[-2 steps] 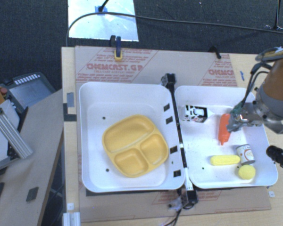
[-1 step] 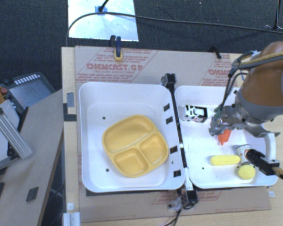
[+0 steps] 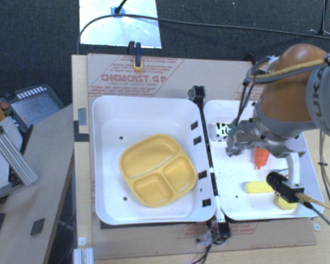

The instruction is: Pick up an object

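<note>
Grey gripper (image 3: 235, 146) low over right bin (image 3: 231, 202); grip state unreadable. Orange piece (image 3: 261, 157) just at its 3 o'clock, yellow block (image 3: 258, 187) at 5 (nearest candidates). Best: centre over one, descend straight.

Grey arm (image 3: 319, 92) with a bulbous orange band (image 3: 291, 81), thin cables, possibly a dark metal hand (image 3: 234, 142).

We see dark carpet (image 3: 33, 32) around the bench, a shiny metal sheet (image 3: 121, 15) lying on it (cable attached), a grey side table (image 3: 38, 164) at left
</note>
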You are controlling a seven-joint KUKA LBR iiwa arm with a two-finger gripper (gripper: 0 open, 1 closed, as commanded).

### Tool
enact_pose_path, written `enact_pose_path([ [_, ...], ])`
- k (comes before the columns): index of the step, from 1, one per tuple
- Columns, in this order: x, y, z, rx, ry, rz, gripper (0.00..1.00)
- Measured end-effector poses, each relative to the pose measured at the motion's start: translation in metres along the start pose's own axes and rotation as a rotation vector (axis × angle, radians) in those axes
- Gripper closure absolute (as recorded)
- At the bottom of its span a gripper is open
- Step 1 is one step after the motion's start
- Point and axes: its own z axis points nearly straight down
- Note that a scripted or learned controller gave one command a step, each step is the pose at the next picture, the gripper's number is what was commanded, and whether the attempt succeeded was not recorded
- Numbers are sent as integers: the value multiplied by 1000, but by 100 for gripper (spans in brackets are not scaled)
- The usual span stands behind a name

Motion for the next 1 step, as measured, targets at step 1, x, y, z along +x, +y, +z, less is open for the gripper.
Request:
enact_pose_path([
  [1, 43, 9, 3, 0, 0, 1, 100],
])
